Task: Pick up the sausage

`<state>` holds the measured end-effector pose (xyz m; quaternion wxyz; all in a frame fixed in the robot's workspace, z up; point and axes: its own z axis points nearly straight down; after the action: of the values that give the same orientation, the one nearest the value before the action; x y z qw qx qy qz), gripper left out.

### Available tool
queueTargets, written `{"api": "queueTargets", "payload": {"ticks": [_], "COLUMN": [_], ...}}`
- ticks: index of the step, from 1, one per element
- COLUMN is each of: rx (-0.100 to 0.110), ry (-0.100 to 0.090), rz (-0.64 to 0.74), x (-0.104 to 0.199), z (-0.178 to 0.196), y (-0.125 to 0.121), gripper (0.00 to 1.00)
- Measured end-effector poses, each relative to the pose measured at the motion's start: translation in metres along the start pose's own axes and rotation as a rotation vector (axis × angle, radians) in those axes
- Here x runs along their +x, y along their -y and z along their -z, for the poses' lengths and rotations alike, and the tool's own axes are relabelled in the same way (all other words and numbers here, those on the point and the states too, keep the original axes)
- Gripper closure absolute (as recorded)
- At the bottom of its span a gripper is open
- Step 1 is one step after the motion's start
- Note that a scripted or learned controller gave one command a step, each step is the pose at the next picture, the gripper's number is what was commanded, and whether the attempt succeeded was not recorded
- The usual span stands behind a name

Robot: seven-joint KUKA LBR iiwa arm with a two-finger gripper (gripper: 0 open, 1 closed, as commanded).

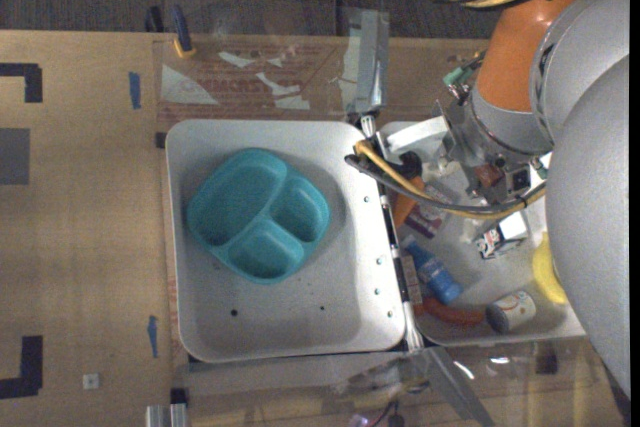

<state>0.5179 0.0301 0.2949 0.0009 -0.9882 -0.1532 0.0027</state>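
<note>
The sausage (pixel 455 313) is a reddish-orange link lying near the front edge of the right bin (pixel 480 333). It sits between a blue bottle (pixel 437 278) and a small grey-and-white cup (pixel 510 310). My gripper (pixel 487 177) hangs over the back half of the right bin, well behind the sausage and apart from it. The grey wrist and orange band (pixel 515 40) cover most of it from above. Cables loop out from the wrist toward the bin divider.
The left bin (pixel 200 315) holds a teal divided plate (pixel 260 213). In the right bin there is also an orange item (pixel 403 212) by the divider, a small printed box (pixel 502 235) and a yellow object (pixel 546 277) partly under the arm.
</note>
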Motion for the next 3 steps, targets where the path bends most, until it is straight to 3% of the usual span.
{"api": "queueTargets", "payload": {"ticks": [1,2,3], "rx": [0.001,0.002,0.001], "ry": [0.001,0.001,0.000], "rz": [-0.046,0.315,0.441], "x": [-0.037,-0.020,-0.039], "z": [-0.112,-0.112,-0.109], "y": [0.004,0.059,0.004], "gripper": [0.00,0.00,0.00]}}
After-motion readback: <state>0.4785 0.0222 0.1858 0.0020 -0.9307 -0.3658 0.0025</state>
